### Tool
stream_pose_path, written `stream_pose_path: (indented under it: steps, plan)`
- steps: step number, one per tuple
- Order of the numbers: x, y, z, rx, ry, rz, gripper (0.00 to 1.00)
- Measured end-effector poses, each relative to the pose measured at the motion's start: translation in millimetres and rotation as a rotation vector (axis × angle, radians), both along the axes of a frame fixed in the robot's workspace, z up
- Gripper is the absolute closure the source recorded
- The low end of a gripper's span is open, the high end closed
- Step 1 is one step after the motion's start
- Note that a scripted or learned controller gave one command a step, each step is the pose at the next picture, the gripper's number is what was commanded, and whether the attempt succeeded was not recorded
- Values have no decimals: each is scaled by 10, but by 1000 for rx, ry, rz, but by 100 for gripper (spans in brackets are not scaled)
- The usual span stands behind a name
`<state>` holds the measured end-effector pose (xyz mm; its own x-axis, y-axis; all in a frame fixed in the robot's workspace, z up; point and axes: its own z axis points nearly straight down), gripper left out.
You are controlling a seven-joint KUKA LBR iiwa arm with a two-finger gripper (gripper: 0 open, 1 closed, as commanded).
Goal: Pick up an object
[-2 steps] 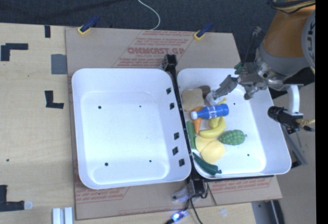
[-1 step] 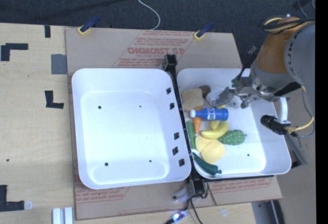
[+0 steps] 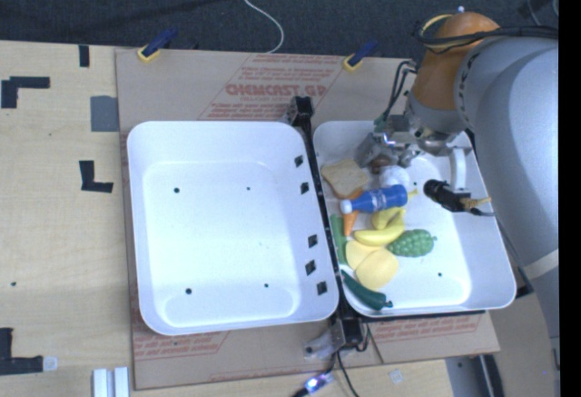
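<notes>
Dark carpet behind, cardboard-covered worktop carrying two white bins; left bin bare, right bin has the pile: blue bottle, banana, green bumpy piece, yellow round piece, tan slice. Tool low over the far end, just above the bottle. Can't tell its grip state. Looks like approach/descent stage; next needs centring on one item, then close.

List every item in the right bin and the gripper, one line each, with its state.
gripper: low over the right bin's far end, above the bread
blue bottle: lying on its side
bread slice: lying flat
banana: lying flat
green grapes: resting beside the banana
lemon: resting at the pile's near end
</notes>
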<state>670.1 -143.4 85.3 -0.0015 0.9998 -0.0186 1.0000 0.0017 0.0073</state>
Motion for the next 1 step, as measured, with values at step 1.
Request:
stream_pose_path:
  steps: [1]
  plan:
    - [-304, -848, -3, 17, 7, -6, 0]
